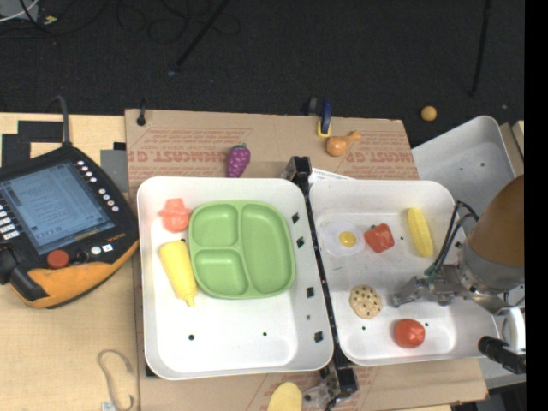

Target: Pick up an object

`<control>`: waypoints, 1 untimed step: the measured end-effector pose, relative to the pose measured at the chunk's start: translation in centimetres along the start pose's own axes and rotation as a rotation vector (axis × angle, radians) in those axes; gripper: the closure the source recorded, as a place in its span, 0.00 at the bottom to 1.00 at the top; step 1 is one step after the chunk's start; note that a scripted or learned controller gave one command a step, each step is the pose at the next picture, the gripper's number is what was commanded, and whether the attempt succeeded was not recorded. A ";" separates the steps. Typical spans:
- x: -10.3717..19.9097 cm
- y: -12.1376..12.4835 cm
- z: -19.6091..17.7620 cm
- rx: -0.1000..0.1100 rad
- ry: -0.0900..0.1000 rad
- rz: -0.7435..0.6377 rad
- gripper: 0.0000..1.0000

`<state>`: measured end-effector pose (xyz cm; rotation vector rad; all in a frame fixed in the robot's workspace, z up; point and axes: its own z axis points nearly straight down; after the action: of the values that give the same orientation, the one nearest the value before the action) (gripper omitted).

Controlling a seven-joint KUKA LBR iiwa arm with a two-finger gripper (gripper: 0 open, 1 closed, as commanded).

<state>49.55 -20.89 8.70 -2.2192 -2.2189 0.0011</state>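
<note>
In the right bin (445,197), your gripper (409,294) hangs low between cookie (366,300) and tomato (409,333), seemingly poised to pick either, though whether the claw is open or closed you cannot tell.

In the right bin (385,195) the gripper (411,293) sits low over the floor, between the cookie (366,301) on its left and the tomato (409,333) near the front edge. Toward the far edge stand the red pepper (379,238), the egg (347,240) and the corn (419,231), close to each other; the far left corner behind them is free. In the left bin (223,349) the green plate (241,250) takes the middle, with the yellow bottle (179,271) touching its left side and a pink toy (174,216) in the far left corner. The whole front strip of this bin is open floor.
</note>
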 end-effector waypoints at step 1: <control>-0.2 0.0 -1.2 -0.003 -0.001 0.006 1.00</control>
<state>49.57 -21.12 9.85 -2.2270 -2.2144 -0.0014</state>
